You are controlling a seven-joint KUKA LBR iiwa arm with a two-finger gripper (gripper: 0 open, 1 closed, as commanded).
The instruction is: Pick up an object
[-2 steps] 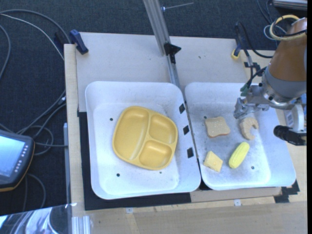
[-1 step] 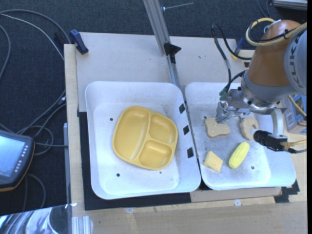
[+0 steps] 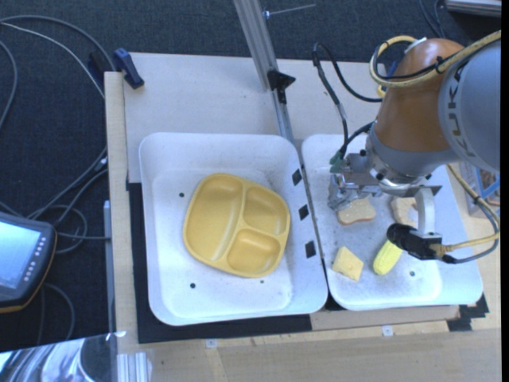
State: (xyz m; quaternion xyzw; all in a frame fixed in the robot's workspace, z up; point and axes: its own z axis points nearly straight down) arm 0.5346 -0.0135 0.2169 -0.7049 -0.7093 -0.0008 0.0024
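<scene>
A pale, toast-like slice of bread [image 3: 356,212] lies in the right bin [image 3: 445,289], near its upper middle, and the gripper [image 3: 347,193] sits directly over its upper left edge, so close that metal and bread seem to touch, though whether the slice is actually between the fingers cannot be told; the gripper's state, spread or pressed together, is hidden by the wrist above it. Just below the slice lies a yellow wedge of cheese [image 3: 347,263], and beside that, to the right, a small yellow corn cob [image 3: 386,257] tilted on end. A second pale piece [image 3: 402,209] shows to the right of the slice, partly covered by the arm [image 3: 421,110], whose orange band bulges above the wrist. A black cable fitting [image 3: 413,241] hangs off the wrist over the bin. The left bin [image 3: 159,153] holds a yellow divided plate [image 3: 237,224] with three compartments, lying flat near the bin's centre. A metal pole [image 3: 256,30] rises between the two bins.
</scene>
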